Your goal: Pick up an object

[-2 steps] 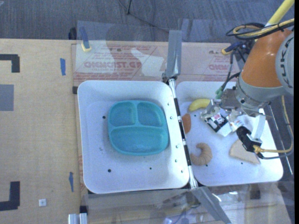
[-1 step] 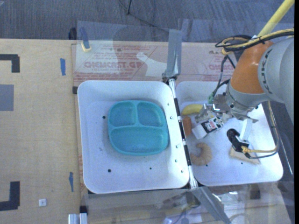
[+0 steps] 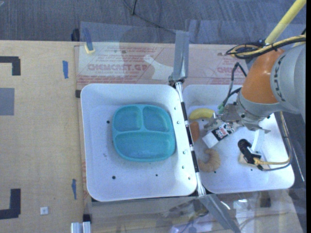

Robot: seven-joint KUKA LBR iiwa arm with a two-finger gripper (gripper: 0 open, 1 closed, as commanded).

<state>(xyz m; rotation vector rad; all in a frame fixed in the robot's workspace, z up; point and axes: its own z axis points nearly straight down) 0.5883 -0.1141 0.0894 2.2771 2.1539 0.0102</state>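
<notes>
My gripper (image 3: 219, 126) hangs low in the right bin (image 3: 272, 178), below the arm's orange band (image 3: 260, 79). Right under its tip lies a small white item with a dark label (image 3: 213, 137); whether they touch I cannot tell. A yellow banana (image 3: 201, 113) lies just left of the gripper, near the bin's far left corner. A brown-orange block (image 3: 194, 130) rests along the left wall. A tan, ring-shaped object (image 3: 210, 160) lies nearer the front.
The left bin (image 3: 97, 178) holds a teal divided plate (image 3: 144, 132). A black plug on a yellow cable (image 3: 249, 154) hangs off the arm over the right bin's middle. A metal divider (image 3: 187, 130) separates the bins.
</notes>
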